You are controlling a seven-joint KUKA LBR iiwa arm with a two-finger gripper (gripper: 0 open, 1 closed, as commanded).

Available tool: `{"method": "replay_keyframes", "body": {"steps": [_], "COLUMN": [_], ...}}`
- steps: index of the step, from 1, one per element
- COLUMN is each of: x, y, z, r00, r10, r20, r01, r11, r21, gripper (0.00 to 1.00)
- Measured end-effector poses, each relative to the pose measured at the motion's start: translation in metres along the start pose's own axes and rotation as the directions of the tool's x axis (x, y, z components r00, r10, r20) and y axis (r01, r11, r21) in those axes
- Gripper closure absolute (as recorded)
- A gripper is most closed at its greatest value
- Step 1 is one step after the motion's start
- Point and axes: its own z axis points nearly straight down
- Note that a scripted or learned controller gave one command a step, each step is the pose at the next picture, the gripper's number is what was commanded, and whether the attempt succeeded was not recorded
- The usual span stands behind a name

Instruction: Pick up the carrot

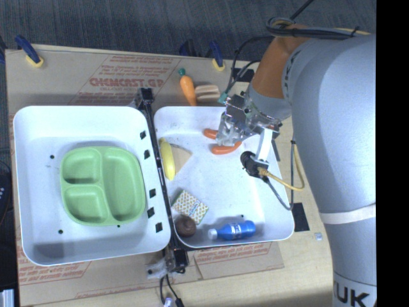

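We see the carrot [187, 89] outside the bin [271, 203], at eleven o'clock of our tool [229, 135], whose width we cannot tell; sausages [225, 148] lie beneath.

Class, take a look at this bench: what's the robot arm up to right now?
The grey arm reaches in from the right, and its gripper is low in the right-hand bin, over two orange sausage-like pieces. The carrot it should pick up lies outside that bin, on the cardboard beyond its far rim, untouched. A banana and a blue bottle also lie in that bin; a green divided plate sits in the left bin.
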Motion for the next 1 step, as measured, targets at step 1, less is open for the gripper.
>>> {"method": "replay_keyframes", "body": {"steps": [1], "x": [-0.0558], "y": [-0.0405], "z": [-0.1023], "r00": [0.981], "r10": [0.193], "r20": [-0.002], "r01": [-0.193], "r11": [0.981], "r21": [-0.001], "gripper": [1.0]}}
